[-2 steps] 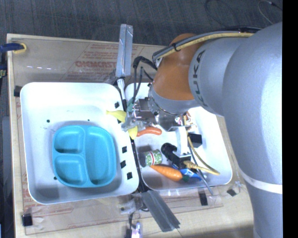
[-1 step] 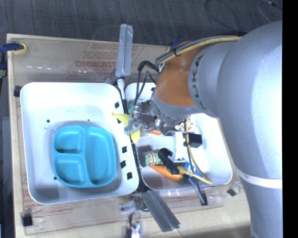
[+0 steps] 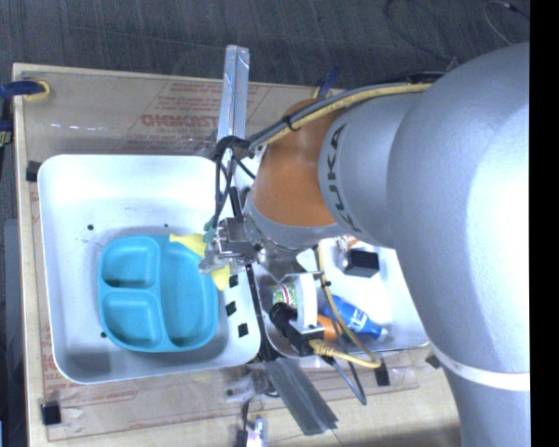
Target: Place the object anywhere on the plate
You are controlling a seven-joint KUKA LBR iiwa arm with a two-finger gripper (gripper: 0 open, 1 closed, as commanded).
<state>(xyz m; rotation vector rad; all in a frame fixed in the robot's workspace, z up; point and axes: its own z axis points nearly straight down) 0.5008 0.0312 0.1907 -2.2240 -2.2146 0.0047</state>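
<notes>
Claw point(image 3: 220, 246) hung at plate's point(image 3: 156, 291) right rim, left bin point(image 3: 65, 212). Yellow object point(image 3: 190, 243) at claw, touching plate edge. Claw width: could not tell.

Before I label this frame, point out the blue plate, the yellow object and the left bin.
blue plate point(image 3: 158, 291): camera view, middle divider.
yellow object point(image 3: 194, 243): camera view, its left tip.
left bin point(image 3: 65, 194): camera view, bare floor.

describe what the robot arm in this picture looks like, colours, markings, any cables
The arm is bulky, rounded and light grey, with an orange band above the wrist and dark KUKA lettering beside it. A yellow cable and thin black wires run along it toward the gripper, a small metallic assembly.
</notes>
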